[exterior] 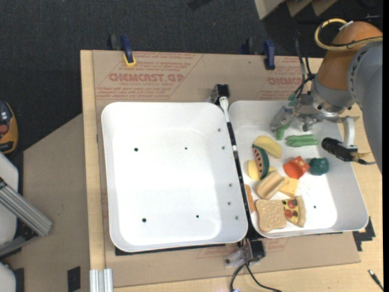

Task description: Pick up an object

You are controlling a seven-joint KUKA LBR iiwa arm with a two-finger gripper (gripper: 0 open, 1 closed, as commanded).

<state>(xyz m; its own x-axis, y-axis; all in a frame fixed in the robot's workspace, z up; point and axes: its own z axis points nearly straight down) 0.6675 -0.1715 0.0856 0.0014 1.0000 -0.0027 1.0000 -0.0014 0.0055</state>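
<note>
The thing closest to my gripper (281, 125) is the green bean-shaped piece (301, 140), which lies on the floor of the right bin (346, 215) near its far side, just beside and below the fingers. I can see the grey fingers pointing down and to the left, but I cannot tell from this slanted view if they are spread or closed, and nothing is visible between them, so I do not count anything as held. The other toy food pieces lie together nearer to me: a yellow banana (268, 145), a watermelon slice (259, 161), a red piece (295, 167), a dark green piece (318, 165), a bread roll (271, 184), a slice of toast (270, 215) and a pizza slice (293, 211). My worry is that the fingers will come down beside the green piece and not around it, because it is low and rounded and could roll or slip away on the smooth white plastic. The gripper is also near the far wall of the bin, so a descent could catch the rim. The left bin (115, 163) holds no objects. Both bins rest on a brown board (182, 75) held by blue clamps (127, 46), with dark carpet (48, 29) around it.
</note>
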